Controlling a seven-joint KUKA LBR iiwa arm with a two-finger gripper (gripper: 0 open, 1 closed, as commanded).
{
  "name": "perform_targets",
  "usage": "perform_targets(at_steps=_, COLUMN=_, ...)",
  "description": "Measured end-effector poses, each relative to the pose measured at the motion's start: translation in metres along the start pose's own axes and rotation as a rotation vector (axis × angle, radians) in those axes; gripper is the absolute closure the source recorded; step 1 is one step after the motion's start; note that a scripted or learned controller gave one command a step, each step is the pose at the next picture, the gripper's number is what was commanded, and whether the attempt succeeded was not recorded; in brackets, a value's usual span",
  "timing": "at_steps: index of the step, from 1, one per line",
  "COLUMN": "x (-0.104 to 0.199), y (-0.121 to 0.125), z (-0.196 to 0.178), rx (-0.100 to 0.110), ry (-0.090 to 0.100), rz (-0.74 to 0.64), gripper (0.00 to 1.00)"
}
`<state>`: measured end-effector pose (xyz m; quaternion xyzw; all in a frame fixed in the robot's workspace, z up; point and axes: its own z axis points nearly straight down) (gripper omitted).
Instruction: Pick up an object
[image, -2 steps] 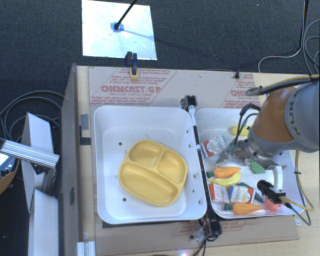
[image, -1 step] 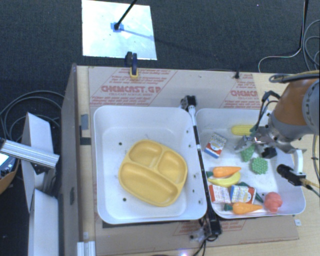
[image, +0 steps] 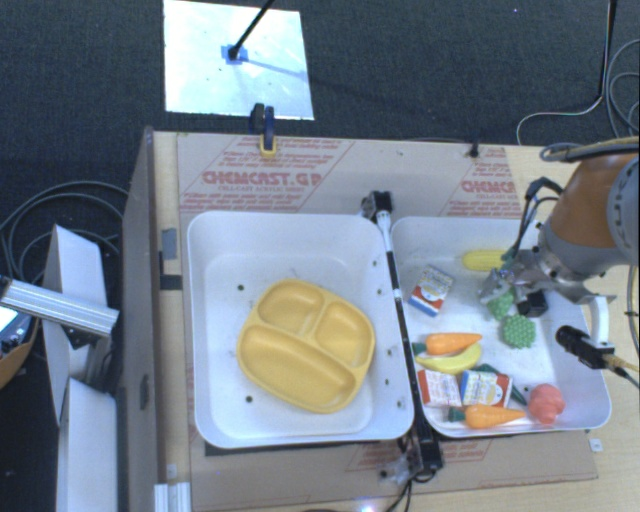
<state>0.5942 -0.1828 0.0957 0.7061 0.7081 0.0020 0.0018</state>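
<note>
Two white bins (image: 200, 330) share the bench; the pincer (image: 503, 290), state unclear, hovers over the light, bumpy green toy (image: 518, 331).

Dark grey carpet (image: 420, 60) covers the floor around the desk (image: 330, 165), whose top is a protective sheet printed with red lettering. A pale reflective panel (image: 235, 60) lies on the carpet beyond it. Black cables (image: 40, 215) coil at left, beside white boxes (image: 80, 300).
</note>
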Motion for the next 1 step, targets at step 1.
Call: perform_targets(at_steps=1, x=0.1136, y=0.0582, z=-0.0955, rx=-0.01, ry=0.002, rz=-0.014, gripper=1.0)
